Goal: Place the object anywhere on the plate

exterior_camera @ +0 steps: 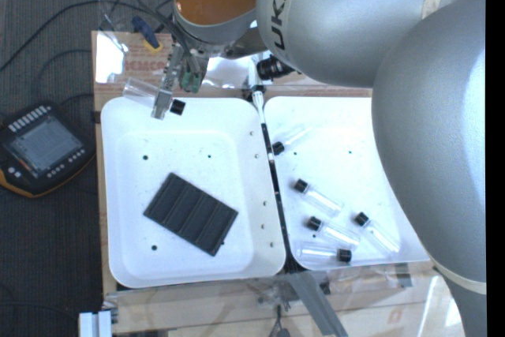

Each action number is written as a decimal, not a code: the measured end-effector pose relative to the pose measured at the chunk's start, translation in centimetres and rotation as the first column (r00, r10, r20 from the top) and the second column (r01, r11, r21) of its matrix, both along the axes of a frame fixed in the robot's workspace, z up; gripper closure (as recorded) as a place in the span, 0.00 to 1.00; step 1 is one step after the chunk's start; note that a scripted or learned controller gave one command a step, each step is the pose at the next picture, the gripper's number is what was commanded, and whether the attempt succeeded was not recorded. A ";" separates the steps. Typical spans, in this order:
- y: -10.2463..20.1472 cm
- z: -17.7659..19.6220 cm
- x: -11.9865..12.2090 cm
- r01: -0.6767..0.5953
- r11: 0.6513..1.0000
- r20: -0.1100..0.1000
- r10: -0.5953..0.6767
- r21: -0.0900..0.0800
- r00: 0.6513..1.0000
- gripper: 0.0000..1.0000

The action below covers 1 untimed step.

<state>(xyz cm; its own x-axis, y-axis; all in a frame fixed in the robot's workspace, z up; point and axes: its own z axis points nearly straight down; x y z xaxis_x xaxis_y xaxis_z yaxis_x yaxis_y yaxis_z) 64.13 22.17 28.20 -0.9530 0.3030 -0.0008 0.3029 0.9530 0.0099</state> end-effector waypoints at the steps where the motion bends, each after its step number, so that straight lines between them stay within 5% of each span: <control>1: 1.2 3.7 0.5 -0.667 0.745 0.002 0.667 -0.009 0.745 1.00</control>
<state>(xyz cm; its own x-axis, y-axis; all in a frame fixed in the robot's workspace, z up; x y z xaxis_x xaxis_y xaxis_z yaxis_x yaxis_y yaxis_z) 64.59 23.38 31.88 -0.9122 -0.4096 -0.0052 -0.4096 0.9122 0.0020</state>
